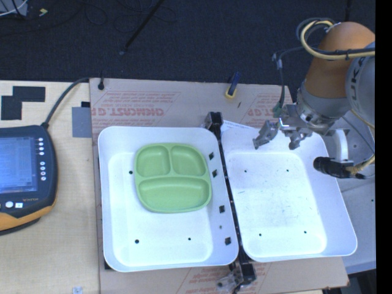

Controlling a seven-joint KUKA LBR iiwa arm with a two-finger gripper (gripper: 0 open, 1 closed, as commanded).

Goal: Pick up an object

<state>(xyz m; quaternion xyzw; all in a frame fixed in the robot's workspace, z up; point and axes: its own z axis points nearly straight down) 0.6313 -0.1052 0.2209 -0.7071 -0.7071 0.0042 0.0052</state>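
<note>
Claw [280, 136] hovers spread and holding nothing over the right bin [343, 225] at its 12 o'clock rim. The only object, a green divided plate [173, 177], lies flat in the left bin [116, 237], well apart toward 9 o'clock, so the claw appears parked clear before a reach.

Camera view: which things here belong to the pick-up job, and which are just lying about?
Job:
- green divided plate, left bin
- gripper, over right bin

Lying about:
- teach pendant
- blue-and-yellow clamp
</note>
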